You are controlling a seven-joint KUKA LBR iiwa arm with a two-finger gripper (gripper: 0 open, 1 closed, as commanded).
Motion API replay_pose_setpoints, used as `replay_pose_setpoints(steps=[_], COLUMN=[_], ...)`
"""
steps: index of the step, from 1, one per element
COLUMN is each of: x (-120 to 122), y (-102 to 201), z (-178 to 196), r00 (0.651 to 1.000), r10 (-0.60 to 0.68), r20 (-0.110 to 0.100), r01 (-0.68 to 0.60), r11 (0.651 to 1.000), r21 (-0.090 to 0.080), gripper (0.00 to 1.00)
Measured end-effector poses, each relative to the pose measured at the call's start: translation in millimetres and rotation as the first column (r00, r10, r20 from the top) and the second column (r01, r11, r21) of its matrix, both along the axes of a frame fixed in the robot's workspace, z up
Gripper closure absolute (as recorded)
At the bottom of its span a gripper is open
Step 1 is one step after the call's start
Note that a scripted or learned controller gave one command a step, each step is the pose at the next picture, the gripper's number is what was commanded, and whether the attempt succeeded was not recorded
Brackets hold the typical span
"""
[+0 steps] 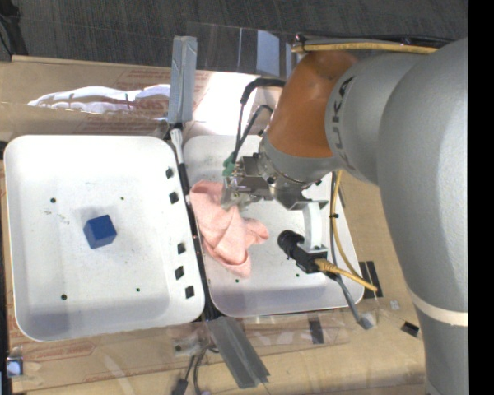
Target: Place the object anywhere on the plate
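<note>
- You have a blue cube (100, 230) in the left bin (33, 167), left of centre, well clear of every wall.
- A pink cloth (225, 225) lies crumpled along the right bin's (263, 301) left wall.

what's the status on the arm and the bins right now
Hand low in the right bin, at the pink cloth. Blue block alone in the left bin. No plate seen.

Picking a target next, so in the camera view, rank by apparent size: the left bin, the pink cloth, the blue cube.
Largest to smallest as seen:
1. left bin
2. pink cloth, partly hidden under the wrist, so its full extent is unsure
3. blue cube
</note>
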State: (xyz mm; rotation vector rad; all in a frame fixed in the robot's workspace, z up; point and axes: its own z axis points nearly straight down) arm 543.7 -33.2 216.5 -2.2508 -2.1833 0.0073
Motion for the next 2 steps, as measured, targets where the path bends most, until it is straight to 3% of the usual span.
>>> replay_pose_setpoints(steps=[1, 2], x=[1, -10], y=[1, 56], z=[14, 21], r00=[1.0, 0.915], r10=[0.007, 0.403], r20=[0.004, 0.003], r01=[-0.007, -0.403], r11=[1.0, 0.915], r21=[0.0, 0.001], gripper=[1.0, 1.0])
